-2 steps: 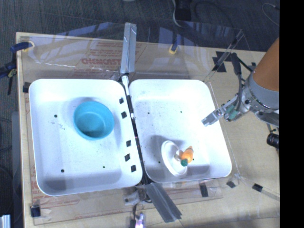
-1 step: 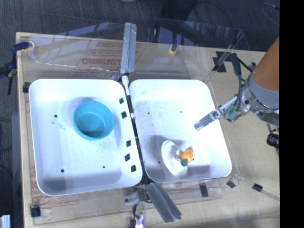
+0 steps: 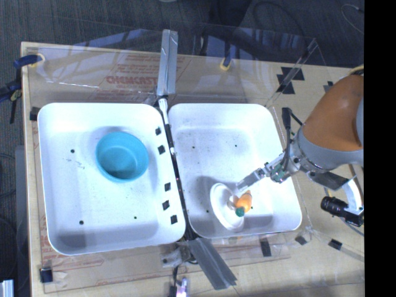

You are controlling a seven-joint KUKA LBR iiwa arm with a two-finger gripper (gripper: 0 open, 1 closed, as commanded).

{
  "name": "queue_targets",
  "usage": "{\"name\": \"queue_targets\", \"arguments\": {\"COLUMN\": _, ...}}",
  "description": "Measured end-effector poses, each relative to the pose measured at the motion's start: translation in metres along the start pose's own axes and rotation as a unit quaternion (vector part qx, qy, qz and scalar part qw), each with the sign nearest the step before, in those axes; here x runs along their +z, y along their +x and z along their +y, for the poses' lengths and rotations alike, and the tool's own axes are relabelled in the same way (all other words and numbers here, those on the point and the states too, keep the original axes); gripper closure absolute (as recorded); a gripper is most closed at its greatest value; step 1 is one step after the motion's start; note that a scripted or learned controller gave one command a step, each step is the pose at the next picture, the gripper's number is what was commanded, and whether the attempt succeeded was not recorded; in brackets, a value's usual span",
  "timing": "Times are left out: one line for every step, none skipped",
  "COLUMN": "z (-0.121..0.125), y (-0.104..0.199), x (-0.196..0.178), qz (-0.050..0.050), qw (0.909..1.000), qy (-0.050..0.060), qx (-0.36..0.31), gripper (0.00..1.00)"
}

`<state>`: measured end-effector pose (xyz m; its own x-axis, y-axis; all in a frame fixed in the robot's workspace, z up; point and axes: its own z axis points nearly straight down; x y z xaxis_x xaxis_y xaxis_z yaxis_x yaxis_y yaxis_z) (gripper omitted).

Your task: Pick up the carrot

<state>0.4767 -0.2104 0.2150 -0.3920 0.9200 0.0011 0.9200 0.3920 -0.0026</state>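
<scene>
Orange carrot (image 3: 244, 200) w/ green tip, white plate (image 3: 220, 197), blue bowl (image 3: 122, 156), white bins (image 3: 62, 228).

A single fixed camera hangs above the bench (image 3: 55, 60) and looks down at a slant, far enough back to take in both the left bin (image 3: 62, 228) and the right bin (image 3: 204, 122) whole, with a strip of dark floor (image 3: 93, 5) beyond the bench's far edge at the top. The bins lie side by side across the middle of the frame, and the arm (image 3: 331, 129) enters from the right side, its upper part cut off by the frame.
</scene>
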Motion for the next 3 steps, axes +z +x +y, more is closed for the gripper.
{"name": "queue_targets", "arguments": {"z": 0.002, "y": 0.001, "x": 0.100, "qz": 0.000, "qw": 0.9968, "qy": -0.001, "qx": 0.080, "gripper": 0.00}}
{"name": "queue_targets", "arguments": {"z": 0.005, "y": 0.000, "x": 0.089, "qz": -0.002, "qw": 0.9970, "qy": -0.004, "qx": 0.078, "gripper": 1.00}}
{"name": "queue_targets", "arguments": {"z": 0.012, "y": 0.024, "x": 0.003, "qz": -0.001, "qw": 0.9825, "qy": -0.002, "qx": 0.186, "gripper": 1.00}}
